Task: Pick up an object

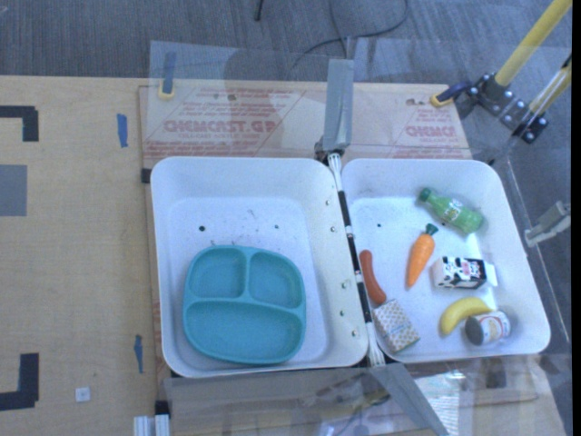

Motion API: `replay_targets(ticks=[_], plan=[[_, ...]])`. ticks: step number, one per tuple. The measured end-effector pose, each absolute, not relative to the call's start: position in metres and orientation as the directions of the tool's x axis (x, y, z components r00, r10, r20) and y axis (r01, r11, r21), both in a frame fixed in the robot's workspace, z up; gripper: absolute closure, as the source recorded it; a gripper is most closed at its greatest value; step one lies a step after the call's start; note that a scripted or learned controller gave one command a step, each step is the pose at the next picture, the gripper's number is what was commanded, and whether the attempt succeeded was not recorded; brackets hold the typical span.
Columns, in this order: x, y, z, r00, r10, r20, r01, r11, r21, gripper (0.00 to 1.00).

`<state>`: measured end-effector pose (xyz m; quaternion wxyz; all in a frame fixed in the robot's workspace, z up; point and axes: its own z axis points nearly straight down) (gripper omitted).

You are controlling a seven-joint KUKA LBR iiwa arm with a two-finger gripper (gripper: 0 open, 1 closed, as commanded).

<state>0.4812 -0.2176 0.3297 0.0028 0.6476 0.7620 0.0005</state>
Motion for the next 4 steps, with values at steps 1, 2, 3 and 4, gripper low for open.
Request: replay_targets(ticks=[1, 2, 3, 4], plan=[[0.498, -0.16, 0.247, -0.35, 0.937, -0.001, 0.937, 0.35, 0.002, 0.0], [0.543, -0.142, 0.089, -0.423, 0.906, -0.007, 0.906, 0.424, 0.011, 0.0], [0.544, -0.143, 0.101, -0.42, 0.907, -0.009, 0.907, 0.42, 0.016, 1.0], [0.587, -0.06, 0.241, -0.369, 0.929, -0.002, 0.929, 0.369, 0.002, 1.0]])
